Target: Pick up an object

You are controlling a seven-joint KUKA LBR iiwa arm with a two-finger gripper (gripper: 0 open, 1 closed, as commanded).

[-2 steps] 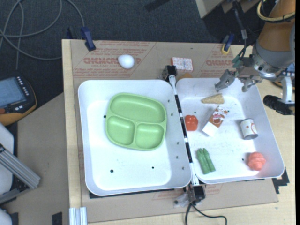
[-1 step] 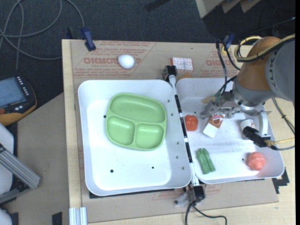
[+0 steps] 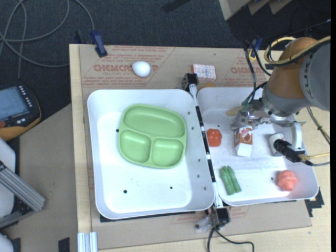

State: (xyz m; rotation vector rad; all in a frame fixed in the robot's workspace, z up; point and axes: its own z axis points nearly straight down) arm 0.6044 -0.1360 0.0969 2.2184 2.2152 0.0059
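Observation:
Several small objects lie in the right bin (image 3: 262, 193): a white and orange carton (image 3: 243, 140) in the middle, a red piece (image 3: 213, 137) by the left wall, a green bean-like piece (image 3: 229, 179) near the front, and a pink lump (image 3: 287, 180) at the front right. My gripper (image 3: 245, 118) hangs low over the back of this bin, just above and behind the top end of the carton. Whether it touches the carton is unclear. The grey wrist and orange band (image 3: 291, 72) rise behind it to the right.
A green divided plate (image 3: 153, 135) fills the middle of the left bin (image 3: 105, 182). A white ball (image 3: 140, 68) and a small patterned box (image 3: 204, 71) rest on the cardboard behind the bins. Cables trail by the arm at the right.

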